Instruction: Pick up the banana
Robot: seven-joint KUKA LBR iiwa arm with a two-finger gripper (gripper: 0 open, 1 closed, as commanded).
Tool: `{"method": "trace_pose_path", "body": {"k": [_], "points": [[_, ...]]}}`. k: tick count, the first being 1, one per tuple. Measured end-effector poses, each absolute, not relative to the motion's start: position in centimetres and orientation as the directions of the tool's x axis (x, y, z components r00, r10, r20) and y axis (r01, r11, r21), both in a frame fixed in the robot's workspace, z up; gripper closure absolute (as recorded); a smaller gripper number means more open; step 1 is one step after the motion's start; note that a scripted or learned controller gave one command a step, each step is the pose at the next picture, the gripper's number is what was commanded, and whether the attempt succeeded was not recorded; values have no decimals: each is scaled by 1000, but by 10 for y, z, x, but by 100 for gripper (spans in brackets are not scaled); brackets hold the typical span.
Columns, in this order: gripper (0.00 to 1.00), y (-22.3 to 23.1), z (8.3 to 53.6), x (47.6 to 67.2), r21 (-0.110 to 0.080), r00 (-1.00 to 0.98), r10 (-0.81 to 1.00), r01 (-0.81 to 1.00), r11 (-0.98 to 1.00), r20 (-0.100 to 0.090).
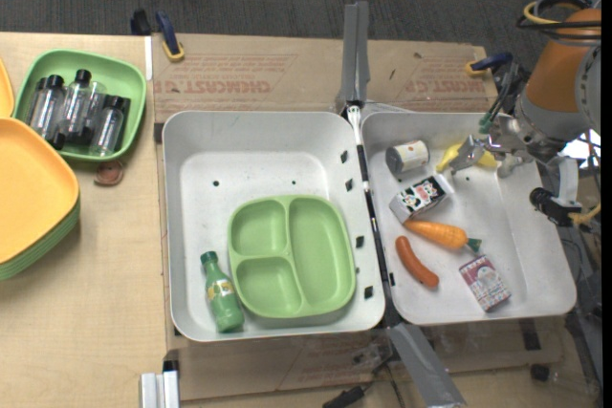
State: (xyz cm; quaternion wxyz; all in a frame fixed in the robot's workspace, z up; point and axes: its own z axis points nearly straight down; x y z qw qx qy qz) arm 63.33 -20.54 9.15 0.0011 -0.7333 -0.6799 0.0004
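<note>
We see the small yellow banana (457, 154) lying near the back of the right white bin (535, 253), partly hidden beneath the metal claw (478, 151), which sits right over it; we cannot tell how the claw stands. Just left lies a small white cylindrical can (409, 155), and nearer us a black-and-white carton (421, 197) and an orange carrot (438, 233).

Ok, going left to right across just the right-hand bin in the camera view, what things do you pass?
Sausage → milk carton → carrot → banana → pink packet → gripper. The small can overlaps the sausage's span, so I leave it out.
</note>
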Motion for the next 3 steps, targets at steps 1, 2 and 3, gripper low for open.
{"method": "trace_pose_path", "body": {"k": [1, 2, 3], "points": [[0, -193, 92, 659, 1, -65, 998, 998, 65, -2], [100, -194, 99, 655, -15, -66, 998, 998, 66, 0], [100, -168, 192, 659, 0, -20, 1000, 1000, 20, -1]]}}
